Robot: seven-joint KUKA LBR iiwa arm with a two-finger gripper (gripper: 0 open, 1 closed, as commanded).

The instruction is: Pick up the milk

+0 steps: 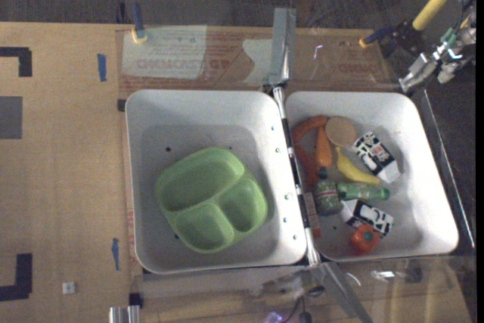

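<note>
Here milk (376,155) lies (tilted) near bin (423,163) rim

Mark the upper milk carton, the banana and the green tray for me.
upper milk carton (375,153): camera view, cow-patterned side.
banana (355,173): camera view, middle of its curve.
green tray (181,191): camera view, floor of its largest compartment.

A green divided plate (212,198) sits in the left bin (144,117); the right bin (423,163) holds two cow-patterned milk cartons (376,155), a banana (354,173) and a carrot (324,150).

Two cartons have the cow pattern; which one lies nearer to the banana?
The upper milk carton lies nearer: it almost touches the banana. The lower carton sits beside the orange fruit.
</note>
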